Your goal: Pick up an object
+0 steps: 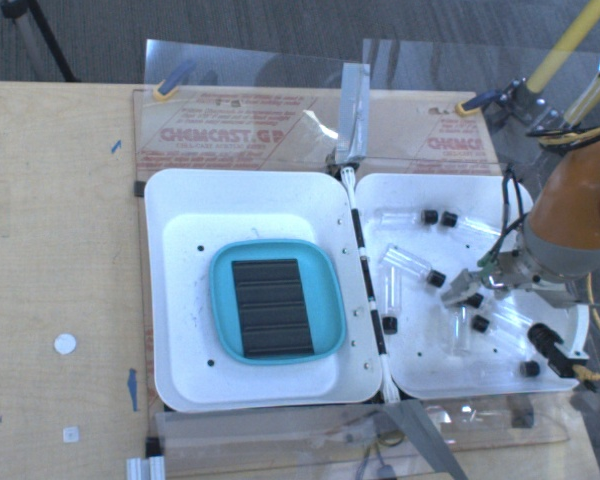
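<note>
I see even, bright overhead light, soft shadows in the white bins (170, 268), glare on the clear sheet (250, 78), slightly soft focus.

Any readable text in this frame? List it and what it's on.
"CHEMCAST GP", red print, on the left sheet behind the bins.
The same red print on the right sheet, cut off and too blurred to read.
Smaller lines under both: too small to read.

Red print reading "CHEMCAST GP", apparently, stands on the protective sheet (235, 133) behind the bins, partly repeated at right.
</note>
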Motion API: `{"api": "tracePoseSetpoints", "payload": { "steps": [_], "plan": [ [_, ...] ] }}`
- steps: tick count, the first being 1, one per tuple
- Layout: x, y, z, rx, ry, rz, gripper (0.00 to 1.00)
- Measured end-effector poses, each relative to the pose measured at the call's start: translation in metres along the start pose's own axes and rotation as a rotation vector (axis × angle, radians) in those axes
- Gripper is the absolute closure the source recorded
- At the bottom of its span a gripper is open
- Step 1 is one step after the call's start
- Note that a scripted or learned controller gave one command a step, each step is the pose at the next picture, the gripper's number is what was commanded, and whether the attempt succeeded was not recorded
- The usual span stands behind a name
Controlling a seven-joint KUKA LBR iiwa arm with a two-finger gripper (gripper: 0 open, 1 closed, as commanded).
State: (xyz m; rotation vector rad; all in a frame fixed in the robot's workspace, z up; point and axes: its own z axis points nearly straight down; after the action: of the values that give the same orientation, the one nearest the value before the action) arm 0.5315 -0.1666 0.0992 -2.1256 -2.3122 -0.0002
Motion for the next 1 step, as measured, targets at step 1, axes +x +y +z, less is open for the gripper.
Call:
{"api": "tracePoseSetpoints", "payload": {
  "steps": [1],
  "plan": [
    [-0.0007, 0.0009, -0.0100, -0.004, -0.001, 0.002, 1.00]
  ]
}}
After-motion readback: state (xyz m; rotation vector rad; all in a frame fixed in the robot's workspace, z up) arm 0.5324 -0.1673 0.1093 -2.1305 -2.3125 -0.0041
